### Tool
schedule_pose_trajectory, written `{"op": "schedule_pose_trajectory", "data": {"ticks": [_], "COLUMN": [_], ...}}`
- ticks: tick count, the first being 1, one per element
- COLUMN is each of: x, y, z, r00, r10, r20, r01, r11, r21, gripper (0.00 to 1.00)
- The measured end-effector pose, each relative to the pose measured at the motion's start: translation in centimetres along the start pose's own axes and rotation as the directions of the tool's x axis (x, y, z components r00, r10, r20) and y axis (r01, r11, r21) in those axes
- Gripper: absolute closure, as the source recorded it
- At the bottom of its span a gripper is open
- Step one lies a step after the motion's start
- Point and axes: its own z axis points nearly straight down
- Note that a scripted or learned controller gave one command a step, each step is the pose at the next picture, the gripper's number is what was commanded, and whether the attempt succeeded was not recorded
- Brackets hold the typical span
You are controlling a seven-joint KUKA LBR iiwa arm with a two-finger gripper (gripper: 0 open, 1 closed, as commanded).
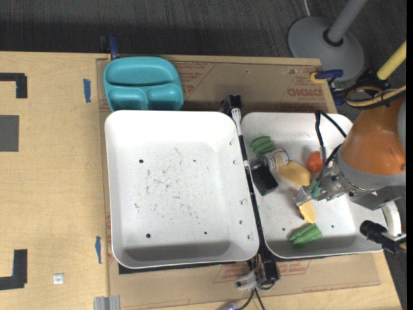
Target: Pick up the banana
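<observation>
Grey metal marks the pincer (317,191), which is lowered into the right bin (277,215); whether it is open or closed cannot be told, as it is masked by the wrist. Just beside it, toward the bin's near wall, the banana (308,212) is seen as a pale yellow piece, and no grasp on it is shown. The approach step is judged to be in hand. A small shift over the banana and a closing across its narrow width are called for next. Its long axis seems slanted, one end pointed up toward the pincer and the other toward a green piece (304,234). A rounder yellow fruit (293,172) is set farther off.
</observation>
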Motion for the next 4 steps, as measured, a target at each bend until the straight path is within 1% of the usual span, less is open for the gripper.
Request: {"op": "schedule_pose_trajectory", "data": {"ticks": [1,2,3,4], "x": [0.2,-0.8,-0.9,-0.1], "y": [-0.8,-1.0,-0.9,-0.7], "z": [6.2,5.8,4.8,6.1], "r00": [0.999,0.895,0.895,0.617], "r10": [-0.052,0.446,0.445,0.787], "r20": [-0.013,0.000,0.001,0.008], "r01": [0.052,-0.446,-0.445,-0.787], "r11": [0.998,0.895,0.895,0.617], "r21": [0.019,0.019,0.016,0.015], "gripper": [1.00,1.00,1.00,1.00]}}
